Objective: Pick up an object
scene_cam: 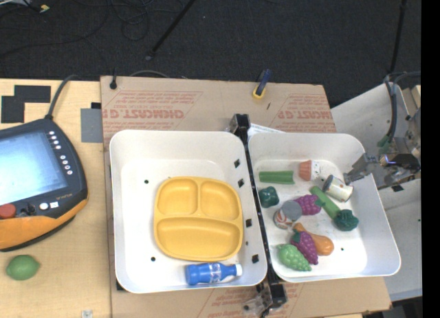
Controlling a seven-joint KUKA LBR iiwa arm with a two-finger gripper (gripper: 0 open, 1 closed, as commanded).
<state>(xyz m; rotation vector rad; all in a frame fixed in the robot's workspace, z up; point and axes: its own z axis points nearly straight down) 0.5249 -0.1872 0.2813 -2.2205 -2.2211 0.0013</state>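
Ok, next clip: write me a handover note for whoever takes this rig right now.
Gripper: at the right bin's right rim; it holds nothing visible.
Right bin: toy food pile, including green grapes, purple grapes, broccoli.
Left bin: yellow divided tray, blue bottle by the near wall.
Done: nothing picked.
Left: grasp and lift one object.

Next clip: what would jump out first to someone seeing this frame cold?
The yellow divided tray in the left bin stands out, with a blue bottle lying just in front of it. The right bin holds a jumble of toy food, including purple grapes and green grapes. Off the bins, a green ball sits at the bench's left edge.
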